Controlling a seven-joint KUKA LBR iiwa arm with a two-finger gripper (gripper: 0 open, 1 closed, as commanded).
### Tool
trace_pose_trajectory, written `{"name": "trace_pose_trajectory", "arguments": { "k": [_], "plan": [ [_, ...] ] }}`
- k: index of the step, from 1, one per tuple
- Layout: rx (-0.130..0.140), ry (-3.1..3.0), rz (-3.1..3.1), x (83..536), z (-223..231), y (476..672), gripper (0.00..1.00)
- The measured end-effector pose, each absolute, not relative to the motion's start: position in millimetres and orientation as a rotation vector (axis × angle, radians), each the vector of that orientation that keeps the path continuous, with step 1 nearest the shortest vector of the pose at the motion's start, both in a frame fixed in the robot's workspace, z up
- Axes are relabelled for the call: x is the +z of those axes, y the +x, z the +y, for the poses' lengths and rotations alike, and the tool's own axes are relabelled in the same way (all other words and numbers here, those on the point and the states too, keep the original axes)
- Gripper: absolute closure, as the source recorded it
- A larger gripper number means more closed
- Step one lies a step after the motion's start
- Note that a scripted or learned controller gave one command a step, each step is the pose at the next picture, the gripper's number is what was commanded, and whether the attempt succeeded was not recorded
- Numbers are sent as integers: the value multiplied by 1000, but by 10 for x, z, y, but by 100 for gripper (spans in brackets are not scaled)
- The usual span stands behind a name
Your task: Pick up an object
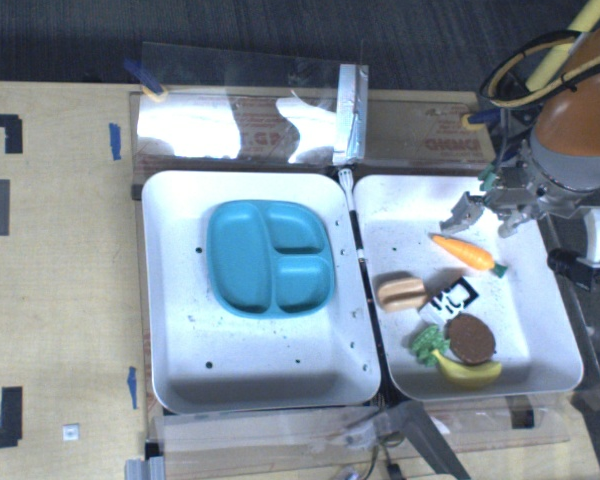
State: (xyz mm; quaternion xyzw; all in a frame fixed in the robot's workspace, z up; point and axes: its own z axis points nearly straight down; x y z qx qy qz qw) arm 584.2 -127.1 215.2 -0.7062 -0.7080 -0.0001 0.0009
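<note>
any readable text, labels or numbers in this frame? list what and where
Red print on the brown board strip behind the right white bin: blurred, illegible.
Red print on the same kind of strip behind the clear plastic sheet: washed out by glare, illegible.
Black-and-white card in the right white bin, between the orange carrot and the brown round patty: bold marks, too small to read.
No other text visible.

The 2 white bins sit side by side. The left bin [170, 268] holds a blue sectioned tray [271, 256]. In the right bin [550, 353] lie a carrot [464, 252], a hot dog bun [400, 291], a black-and-white card [450, 297], a brown patty [471, 337], broccoli [426, 342] and a banana [470, 371]. The gripper [488, 214] hangs open just above the carrot, holding nothing.
</note>
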Motion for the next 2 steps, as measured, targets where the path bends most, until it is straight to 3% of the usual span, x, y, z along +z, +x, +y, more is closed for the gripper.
{"name": "trace_pose_trajectory", "arguments": {
  "k": [1, 2],
  "plan": [
    [3, -2088, -2342, 1675, -1654, 6011, 0],
    [-4, -1847, -2548, 873, -1897, 6102, 0]
  ]
}}
